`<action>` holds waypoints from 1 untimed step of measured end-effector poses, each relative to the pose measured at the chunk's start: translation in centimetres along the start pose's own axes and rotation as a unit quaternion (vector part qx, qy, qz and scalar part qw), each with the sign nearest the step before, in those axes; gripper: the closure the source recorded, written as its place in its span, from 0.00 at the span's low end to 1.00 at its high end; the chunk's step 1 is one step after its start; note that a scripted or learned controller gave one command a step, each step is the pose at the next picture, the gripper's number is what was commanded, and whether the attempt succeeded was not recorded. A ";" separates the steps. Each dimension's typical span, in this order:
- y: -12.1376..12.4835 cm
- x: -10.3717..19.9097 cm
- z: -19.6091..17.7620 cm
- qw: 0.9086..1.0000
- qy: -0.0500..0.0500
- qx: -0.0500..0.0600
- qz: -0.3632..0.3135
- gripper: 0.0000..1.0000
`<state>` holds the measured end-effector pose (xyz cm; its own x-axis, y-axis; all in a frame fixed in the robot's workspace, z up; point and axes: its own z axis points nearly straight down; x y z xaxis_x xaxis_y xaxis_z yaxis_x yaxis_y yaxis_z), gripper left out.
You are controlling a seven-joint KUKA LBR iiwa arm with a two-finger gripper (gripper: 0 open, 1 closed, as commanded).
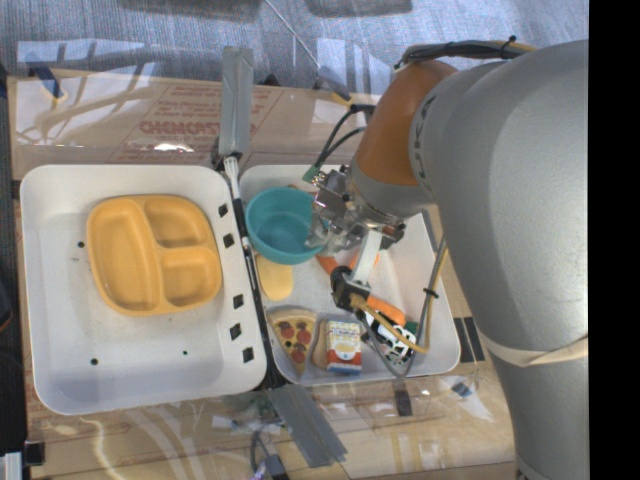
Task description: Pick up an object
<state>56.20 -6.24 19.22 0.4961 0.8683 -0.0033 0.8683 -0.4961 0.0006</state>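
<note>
the gripper (335,230) hangs low in the right bin (440,353), and whether it is spread or pinching is hidden from this angle; the teal bowl (280,225) sits just beside it, the pizza slice (294,335) nearer the camera

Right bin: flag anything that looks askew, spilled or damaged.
Nothing stands out. The teal bowl sits upright at the right bin's far left, the pizza slice and small carton lie flat by the near wall; nothing looks spilled or broken.
</note>
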 end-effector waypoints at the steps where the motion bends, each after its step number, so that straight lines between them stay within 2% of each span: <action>1: -1.8 5.8 -3.0 0.990 0.000 0.003 0.139 1.00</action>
<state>57.53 -0.32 22.17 0.7155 0.6986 -0.0030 0.6986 -0.7155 -0.0038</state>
